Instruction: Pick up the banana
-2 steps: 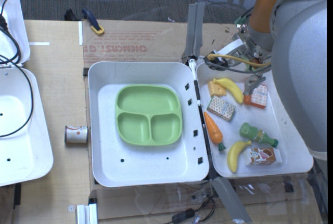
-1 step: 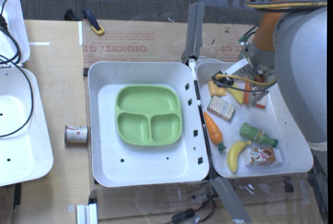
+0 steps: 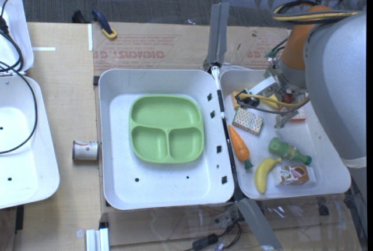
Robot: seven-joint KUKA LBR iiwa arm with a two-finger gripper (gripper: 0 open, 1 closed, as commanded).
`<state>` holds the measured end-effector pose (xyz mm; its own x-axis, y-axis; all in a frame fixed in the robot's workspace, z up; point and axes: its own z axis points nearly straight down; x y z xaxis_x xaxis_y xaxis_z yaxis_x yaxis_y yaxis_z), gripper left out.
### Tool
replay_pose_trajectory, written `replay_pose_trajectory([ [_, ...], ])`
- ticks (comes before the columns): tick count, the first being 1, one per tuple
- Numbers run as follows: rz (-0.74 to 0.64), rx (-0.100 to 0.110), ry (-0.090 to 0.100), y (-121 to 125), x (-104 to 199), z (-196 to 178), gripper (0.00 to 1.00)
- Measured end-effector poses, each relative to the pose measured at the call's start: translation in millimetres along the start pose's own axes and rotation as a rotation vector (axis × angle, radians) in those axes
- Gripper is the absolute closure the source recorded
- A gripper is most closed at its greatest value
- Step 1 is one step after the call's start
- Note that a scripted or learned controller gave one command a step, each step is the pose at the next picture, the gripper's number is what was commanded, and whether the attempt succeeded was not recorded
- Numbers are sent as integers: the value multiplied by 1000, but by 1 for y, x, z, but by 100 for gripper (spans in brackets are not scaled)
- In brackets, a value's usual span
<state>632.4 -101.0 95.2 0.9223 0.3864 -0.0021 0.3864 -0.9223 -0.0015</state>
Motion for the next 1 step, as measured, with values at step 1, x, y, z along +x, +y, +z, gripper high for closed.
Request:
replay_pose_trajectory([
  [1, -2, -1, 0, 0, 0, -8, 100],
])
